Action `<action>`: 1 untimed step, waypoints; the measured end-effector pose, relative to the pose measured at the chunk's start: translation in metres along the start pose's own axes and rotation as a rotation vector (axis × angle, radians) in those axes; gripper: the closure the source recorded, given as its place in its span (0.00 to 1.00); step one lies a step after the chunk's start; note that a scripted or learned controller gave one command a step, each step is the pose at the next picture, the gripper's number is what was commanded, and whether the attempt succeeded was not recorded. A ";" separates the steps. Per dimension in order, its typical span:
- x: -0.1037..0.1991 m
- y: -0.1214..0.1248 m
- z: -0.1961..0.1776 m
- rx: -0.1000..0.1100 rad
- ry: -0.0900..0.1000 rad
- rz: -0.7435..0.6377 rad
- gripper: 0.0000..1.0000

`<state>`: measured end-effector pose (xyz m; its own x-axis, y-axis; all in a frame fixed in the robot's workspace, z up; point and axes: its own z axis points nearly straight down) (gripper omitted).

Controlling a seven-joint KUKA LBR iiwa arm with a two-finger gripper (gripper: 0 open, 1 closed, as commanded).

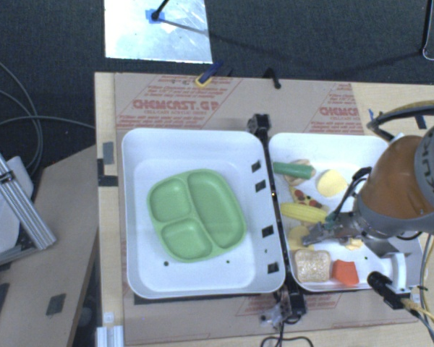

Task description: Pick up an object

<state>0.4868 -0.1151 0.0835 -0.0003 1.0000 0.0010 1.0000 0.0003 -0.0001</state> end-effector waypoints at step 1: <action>0.014 0.029 -0.002 -0.006 -0.004 -0.004 0.00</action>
<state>0.5158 -0.1016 0.0859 -0.0040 1.0000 -0.0034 1.0000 0.0040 0.0062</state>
